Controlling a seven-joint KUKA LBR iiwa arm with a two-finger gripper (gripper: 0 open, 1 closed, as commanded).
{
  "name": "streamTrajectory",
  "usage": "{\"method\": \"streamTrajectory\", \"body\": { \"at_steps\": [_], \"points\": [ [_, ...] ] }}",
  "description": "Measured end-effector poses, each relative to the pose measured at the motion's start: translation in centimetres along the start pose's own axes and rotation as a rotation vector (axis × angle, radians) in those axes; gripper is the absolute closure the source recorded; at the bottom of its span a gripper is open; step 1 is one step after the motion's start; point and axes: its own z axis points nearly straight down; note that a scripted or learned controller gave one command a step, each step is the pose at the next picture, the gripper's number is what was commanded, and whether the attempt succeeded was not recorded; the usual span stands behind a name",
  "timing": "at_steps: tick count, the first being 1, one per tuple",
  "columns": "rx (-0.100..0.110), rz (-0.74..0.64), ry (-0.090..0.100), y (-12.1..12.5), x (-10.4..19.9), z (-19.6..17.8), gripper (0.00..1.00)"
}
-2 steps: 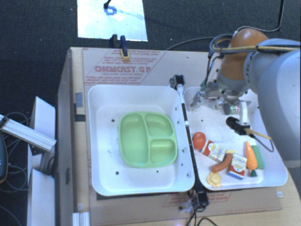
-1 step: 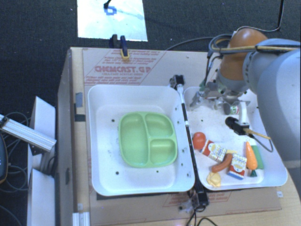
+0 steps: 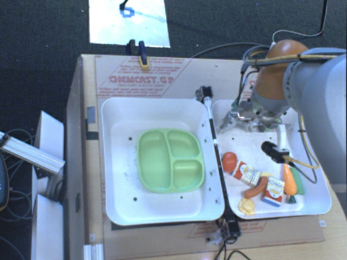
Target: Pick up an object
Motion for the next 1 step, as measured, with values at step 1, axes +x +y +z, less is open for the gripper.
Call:
{"method": "streamTrajectory", "body": {
  "at_steps": [1],
  "points": [
    [0.001,0.0,0.001,-1.69,-0.06,0.03,0.0]
  ]
}}
